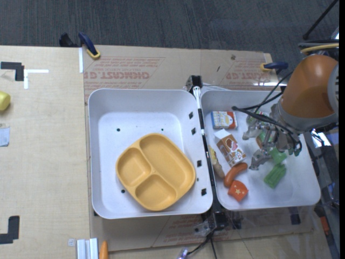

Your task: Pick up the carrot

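Now the end effector (266, 151) hangs low over the right bin (302, 196), beside a green toy (274, 175). I cannot tell how wide it is or if it has anything. The carrot (235, 172) lies in that bin, just left of it, above a red toy (238, 190). A yellow tray (155, 171) sits in the left bin (102, 144).

My bench (43, 161) is pale wood; beyond its far edge lies dark grey carpet (161, 12); brown cardboard (140, 69) covers it, held there by a blue-and-yellow clamp (89, 45).
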